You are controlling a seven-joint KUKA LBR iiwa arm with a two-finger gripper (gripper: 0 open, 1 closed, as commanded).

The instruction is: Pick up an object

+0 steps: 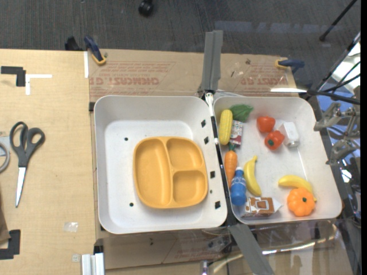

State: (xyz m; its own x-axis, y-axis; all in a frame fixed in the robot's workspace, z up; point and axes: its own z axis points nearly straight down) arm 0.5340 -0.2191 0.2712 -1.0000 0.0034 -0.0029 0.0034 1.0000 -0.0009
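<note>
A yellow divided plate [170, 172] is lying in the left bin [109, 153]. The things to pick are sitting right of the plate, in the right bin [307, 153]: nearest it a corn cob [226, 126], a carrot [230, 164] and a blue bottle [237, 187]; farther right two bananas [251, 175] and an orange pumpkin [301, 202]. Scissors [23, 153] are lying on the counter [51, 211], well left of the plate.

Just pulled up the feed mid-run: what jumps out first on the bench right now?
The yellow divided plate lying alone in the left bin catches the eye first. Next comes the right bin, crowded with toy food: a corn cob and carrot along its left wall, two bananas, an orange pumpkin near its front right corner. Scissors lie far left on the bench.
</note>
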